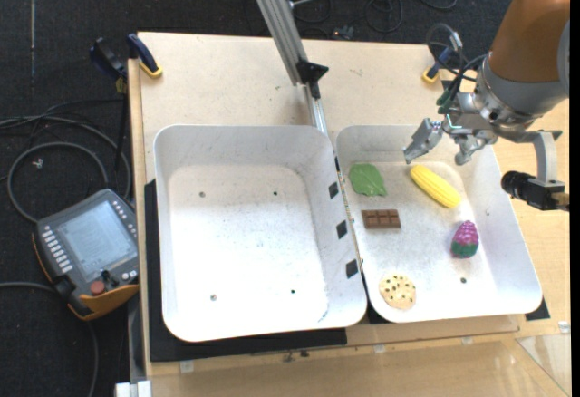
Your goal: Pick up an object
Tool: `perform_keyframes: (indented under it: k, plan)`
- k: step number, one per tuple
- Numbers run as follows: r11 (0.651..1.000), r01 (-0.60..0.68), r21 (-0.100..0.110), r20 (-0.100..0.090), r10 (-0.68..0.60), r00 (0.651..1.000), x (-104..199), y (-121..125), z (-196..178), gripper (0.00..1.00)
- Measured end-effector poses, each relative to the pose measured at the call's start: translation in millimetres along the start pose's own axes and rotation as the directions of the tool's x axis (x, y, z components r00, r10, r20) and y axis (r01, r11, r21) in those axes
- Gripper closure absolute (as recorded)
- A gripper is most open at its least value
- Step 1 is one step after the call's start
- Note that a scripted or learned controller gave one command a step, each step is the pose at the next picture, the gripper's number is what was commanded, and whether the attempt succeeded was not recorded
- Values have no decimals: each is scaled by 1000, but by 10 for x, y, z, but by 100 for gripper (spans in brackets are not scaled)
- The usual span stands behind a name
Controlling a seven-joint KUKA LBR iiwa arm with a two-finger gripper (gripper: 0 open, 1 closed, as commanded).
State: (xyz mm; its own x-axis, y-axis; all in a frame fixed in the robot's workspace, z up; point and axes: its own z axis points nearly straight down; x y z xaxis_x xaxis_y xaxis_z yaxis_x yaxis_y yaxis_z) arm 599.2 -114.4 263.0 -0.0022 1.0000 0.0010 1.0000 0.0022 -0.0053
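The right bin (507, 282) holds a yellow corn cob (435, 186), a green leaf (367, 179), a brown chocolate bar (381, 219), a purple grape bunch (465, 238) and a round cookie (398, 291). My gripper (443, 147) hangs over the bin's back right part, just above and behind the corn cob. Its two fingers are spread apart with nothing between them.
The left bin (181, 150) lies beside the right one. A slanted metal rail (276, 10) runs from the top down to the seam between the bins. Yellow-handled clamps (145, 60) sit at the bench's back corners. A teach pendant (91, 246) lies on the floor at left.
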Motion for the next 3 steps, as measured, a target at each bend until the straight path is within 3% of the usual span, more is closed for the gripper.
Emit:
perform_keyframes:
  k: [1, 3]
  plan:
    - [1000, -1, -5, 1, 1, 1000, -2, 7, -28, 0]
    - [1000, -3, 0, 1, 3, 1000, 40, 10, 1054, 0]
